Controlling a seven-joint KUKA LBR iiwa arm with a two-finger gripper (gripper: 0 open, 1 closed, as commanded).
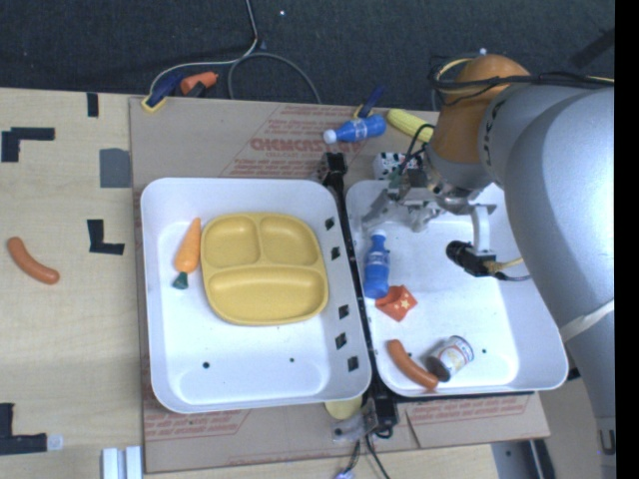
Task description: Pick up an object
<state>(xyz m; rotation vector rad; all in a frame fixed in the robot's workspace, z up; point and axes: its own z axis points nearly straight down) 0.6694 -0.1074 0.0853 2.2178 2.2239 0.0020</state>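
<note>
My gripper point(399, 208) hangs over the far left corner of the right bin point(519, 362), just beyond the top of the blue bottle point(375, 266), and from this slant I cannot tell how it is set. The bottle lies along the bin's left wall, its blue body pointing near and far with a paler cap at the far end. Just to its right and a little nearer sits a small crumpled orange-red piece point(396, 302). At the near edge of this bin lies a brown-orange sausage point(410, 364), slanted, with a small silver can point(452, 355) tipped on its side touching its right end. The left bin point(165, 367) holds a yellow divided plate point(265, 268) with three compartments, and an orange carrot point(187, 248) with a green stub lies just beside the plate's left edge. Another sausage point(32, 260) rests far left on the bench point(60, 367).
</note>
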